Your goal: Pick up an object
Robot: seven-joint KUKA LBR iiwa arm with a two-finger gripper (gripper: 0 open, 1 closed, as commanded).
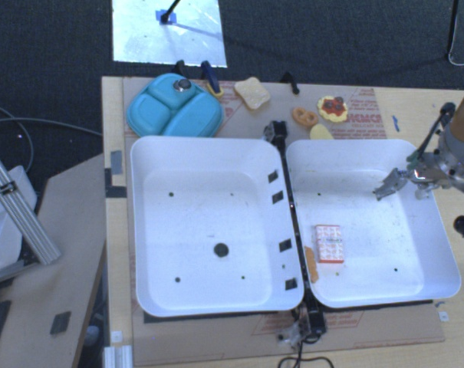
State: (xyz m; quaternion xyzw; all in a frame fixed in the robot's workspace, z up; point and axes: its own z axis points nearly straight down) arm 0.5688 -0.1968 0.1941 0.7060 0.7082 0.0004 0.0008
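A small white box with red print (329, 244) lies flat in the right bin (439, 278), near its left wall. An orange stick-shaped piece (311, 264) rests beside it against the divider. A small dark round object (221, 249) sits on the floor of the left bin (151, 205). My gripper (402, 193) hangs over the right bin's upper right part, well to the right of and above the box. Its fingers are spread open with nothing between them.
Behind the bins on the bench lie a blue divided plate (174, 107), a toast slice (252, 93), a pretzel (304, 116), a small pizza-like toy (333, 107) and a yellow piece (320, 132). A shiny sheet (169, 20) lies on the floor beyond.
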